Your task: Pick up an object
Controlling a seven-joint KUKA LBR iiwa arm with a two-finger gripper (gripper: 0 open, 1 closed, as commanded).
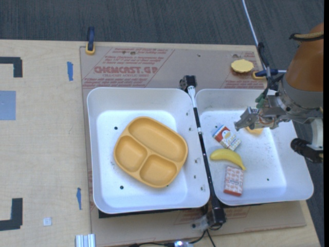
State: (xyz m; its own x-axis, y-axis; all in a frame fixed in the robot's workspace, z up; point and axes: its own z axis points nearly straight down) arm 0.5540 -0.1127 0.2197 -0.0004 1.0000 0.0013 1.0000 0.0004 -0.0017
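The right bin (293, 187) holds a banana (229, 158), a small red and white carton (226, 137) and a flat red and white box (233, 181). My gripper (247, 122) hangs over the back of this bin, just right of the carton. A small yellow-orange object (255, 131) peeks out right under the gripper, mostly hidden by it. Whether it is touched or held cannot be seen from here.
The left bin (100, 138) holds a yellow divided plate (150, 152). A yellow disc (242, 66) lies on the cardboard behind the right bin. A black divider rail (198, 122) runs between the bins. The arm's grey and orange body (306, 71) stands at the right.
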